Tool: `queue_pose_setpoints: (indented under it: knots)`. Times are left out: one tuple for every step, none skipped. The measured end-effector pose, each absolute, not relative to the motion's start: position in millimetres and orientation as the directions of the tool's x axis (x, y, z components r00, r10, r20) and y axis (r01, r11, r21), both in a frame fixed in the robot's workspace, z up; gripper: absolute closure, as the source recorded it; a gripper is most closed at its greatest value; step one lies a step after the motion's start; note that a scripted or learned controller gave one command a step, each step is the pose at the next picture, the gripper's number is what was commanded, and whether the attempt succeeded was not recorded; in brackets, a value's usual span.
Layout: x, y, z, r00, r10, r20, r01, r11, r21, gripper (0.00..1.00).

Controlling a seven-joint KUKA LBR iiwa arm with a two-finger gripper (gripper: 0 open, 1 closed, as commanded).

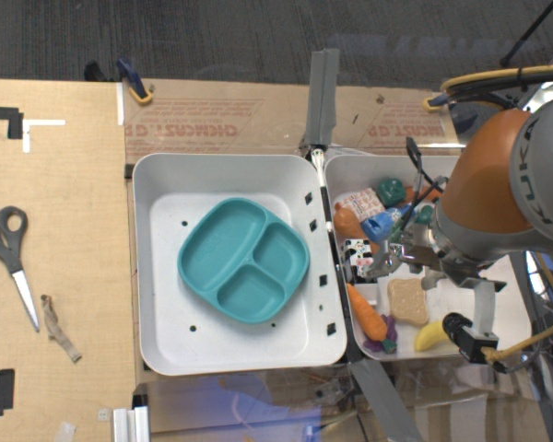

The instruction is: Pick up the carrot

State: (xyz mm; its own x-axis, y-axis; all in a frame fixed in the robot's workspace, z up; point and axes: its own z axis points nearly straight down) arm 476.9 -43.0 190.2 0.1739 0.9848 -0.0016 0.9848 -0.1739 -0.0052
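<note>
Right bin (pixel 521 334) | carrot (pixel 366 311) lies just lower-left of hand (pixel 387 258) (apart) | hand's grip: cannot tell

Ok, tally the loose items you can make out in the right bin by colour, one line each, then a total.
Orange: 2, the carrot and an orange piece
Yellow: 1, the banana
Tan: 1, the bread slice
Green: 1, a round item
Blue: 1, a block
Purple: 1, a piece
Total: 7; the arm hides more.

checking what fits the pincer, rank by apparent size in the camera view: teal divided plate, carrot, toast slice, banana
1. Teal divided plastic plate, by far the largest.
2. Orange carrot and tan toast slice look similar, so unranked.
3. Small yellow banana, partly hidden.
</note>
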Motion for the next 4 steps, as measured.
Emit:
queue_pose_setpoints:
  knots:
    - [477.4, -8, 190, 0.111, 0.994, -0.002, 0.994, -0.111, -0.004, 0.0]
    - [505.9, -59, 190, 0.166, 0.986, -0.002, 0.986, -0.166, -0.004, 0.0]
    - [521.4, -162, 223, 0.405, 0.914, -0.003, 0.914, -0.405, -0.003, 0.0]
    - [476.2, -108, 101, 0.312, 0.95, -0.001, 0.95, -0.312, -0.005, 0.0]
